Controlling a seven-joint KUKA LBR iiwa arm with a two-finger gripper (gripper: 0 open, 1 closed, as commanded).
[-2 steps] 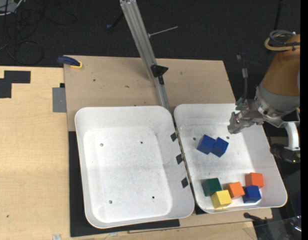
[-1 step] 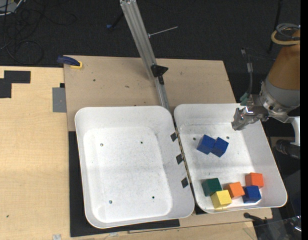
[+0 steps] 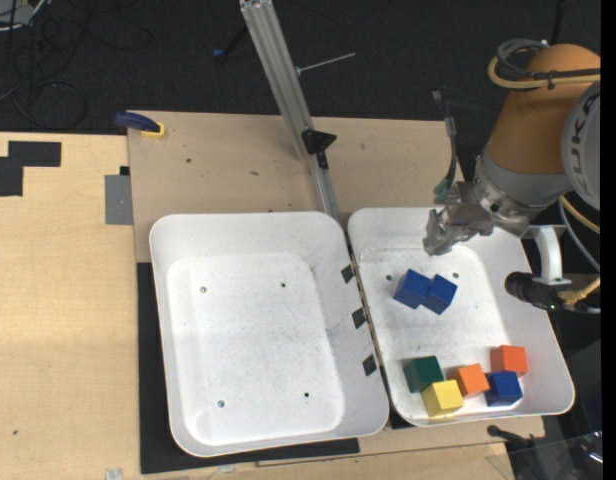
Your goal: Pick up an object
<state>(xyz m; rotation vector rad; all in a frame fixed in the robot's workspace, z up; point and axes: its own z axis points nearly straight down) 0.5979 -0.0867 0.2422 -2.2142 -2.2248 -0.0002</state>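
My arm comes in from the right, grey with its orange band high above the wrist, and my gripper point(image 3: 443, 236) hangs over the far part of the right bin point(image 3: 388, 230). From this slanted view above I cannot tell how my fingers stand; they are a small grey cluster against the white floor, and nothing shows between them.

Just near of my gripper, and a little to its left, two blue blocks point(image 3: 425, 291) lie touching each other, roughly in the middle of the right bin. They are apart from me; white floor shows between my fingertips and their far edges.

Along the near edge of the same bin sits a cluster of other blocks. A dark green block point(image 3: 422, 371) lies furthest left, with a yellow block point(image 3: 443, 397) just near and right of it, touching or almost so. Right of the yellow one comes an orange block point(image 3: 473, 378), then a small blue block point(image 3: 504, 387) beside it, and a red-orange block point(image 3: 509, 359) just far of that blue one. This group lies well apart from the blue pair and from my gripper.

The left bin point(image 3: 188, 258) lies side by side with the right one, and small black clips point(image 3: 360, 317) sit along the seam where their rims meet. Beyond the bins, a long aluminium rail point(image 3: 286, 88) runs at a slant across the brown board point(image 3: 218, 158), down toward the far end of that seam.
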